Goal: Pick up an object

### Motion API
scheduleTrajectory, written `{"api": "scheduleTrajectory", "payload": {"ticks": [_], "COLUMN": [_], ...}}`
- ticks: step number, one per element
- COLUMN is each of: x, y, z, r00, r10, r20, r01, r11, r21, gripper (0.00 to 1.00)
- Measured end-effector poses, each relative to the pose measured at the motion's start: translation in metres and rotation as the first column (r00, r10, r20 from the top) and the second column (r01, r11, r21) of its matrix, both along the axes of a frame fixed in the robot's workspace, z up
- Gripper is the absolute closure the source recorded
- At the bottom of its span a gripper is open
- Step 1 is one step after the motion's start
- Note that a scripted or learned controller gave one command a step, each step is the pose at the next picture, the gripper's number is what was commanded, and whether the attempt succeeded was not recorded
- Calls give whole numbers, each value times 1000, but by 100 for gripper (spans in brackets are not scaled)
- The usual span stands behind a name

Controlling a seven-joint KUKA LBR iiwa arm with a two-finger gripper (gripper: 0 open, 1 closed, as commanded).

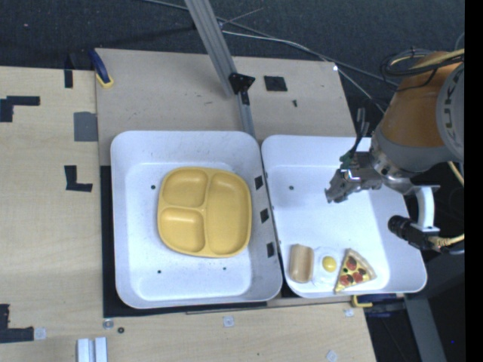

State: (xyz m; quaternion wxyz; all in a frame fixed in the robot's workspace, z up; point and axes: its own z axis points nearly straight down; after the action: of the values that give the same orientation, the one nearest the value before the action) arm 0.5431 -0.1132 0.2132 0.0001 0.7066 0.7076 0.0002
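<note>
— Is the gripper point(337, 192) holding anything?
— No, it hangs over the right bin point(302, 164); finger spread unclear.
— And the pizza slice point(354, 269)?
— Near corner, long axis slanted, tip up-left, beside the fried egg point(327, 265) and hot dog point(301, 263).

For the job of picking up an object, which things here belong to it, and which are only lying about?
Belong to the job:
- gripper, above the right bin
- hot dog
- fried egg
- pizza slice

Only lying about:
- yellow divided plate in the left bin
- black tape marks on the bench
</note>
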Motion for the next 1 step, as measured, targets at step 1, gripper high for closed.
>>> {"api": "scheduleTrajectory", "payload": {"ticks": [1], "x": [4], "y": [48], "z": [-5], "r00": [1000], "r10": [3], "r20": [-2], "r01": [-3], "r11": [1000], "r21": [0], "gripper": [100]}}
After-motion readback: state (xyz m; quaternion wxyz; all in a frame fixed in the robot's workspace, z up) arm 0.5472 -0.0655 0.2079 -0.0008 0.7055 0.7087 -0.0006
